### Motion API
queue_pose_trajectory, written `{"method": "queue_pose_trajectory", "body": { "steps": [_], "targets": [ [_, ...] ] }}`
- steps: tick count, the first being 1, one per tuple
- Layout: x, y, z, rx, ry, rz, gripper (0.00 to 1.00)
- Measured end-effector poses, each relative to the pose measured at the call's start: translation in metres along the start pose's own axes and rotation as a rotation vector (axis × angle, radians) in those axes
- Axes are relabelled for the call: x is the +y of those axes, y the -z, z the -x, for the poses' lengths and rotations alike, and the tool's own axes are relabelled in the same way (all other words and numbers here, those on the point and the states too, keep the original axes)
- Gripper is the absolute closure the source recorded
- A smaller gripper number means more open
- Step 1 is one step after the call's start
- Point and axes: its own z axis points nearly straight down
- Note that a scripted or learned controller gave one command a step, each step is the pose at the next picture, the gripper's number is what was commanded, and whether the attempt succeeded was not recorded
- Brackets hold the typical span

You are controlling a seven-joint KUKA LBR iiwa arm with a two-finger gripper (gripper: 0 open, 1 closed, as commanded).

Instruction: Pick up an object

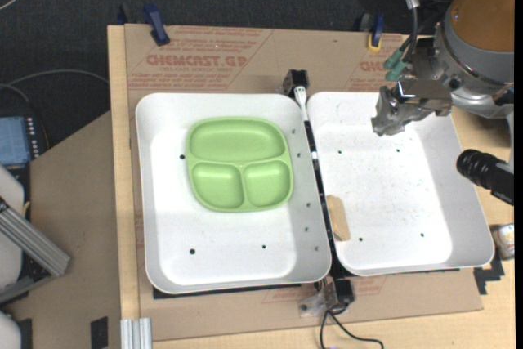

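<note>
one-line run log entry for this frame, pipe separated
gripper: over right bin, upper part, nothing seen held | green divided plate: in left bin | small tan piece: right bin, left edge

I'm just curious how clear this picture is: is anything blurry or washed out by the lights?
In the camera view, the green tray is sharp and evenly lit, with a soft shadow along the left bin wall; the right bin looks bright white yet its specks stay visible; the gripper is slightly soft, casting faint shade beneath.
</note>
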Motion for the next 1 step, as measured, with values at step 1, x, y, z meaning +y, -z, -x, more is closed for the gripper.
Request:
{"method": "queue_pose_trajectory", "body": {
  "steps": [1],
  "targets": [
    [-0.0011, 0.0013, -0.0555, 0.002, 0.014, -0.008, 1.0]
  ]
}}
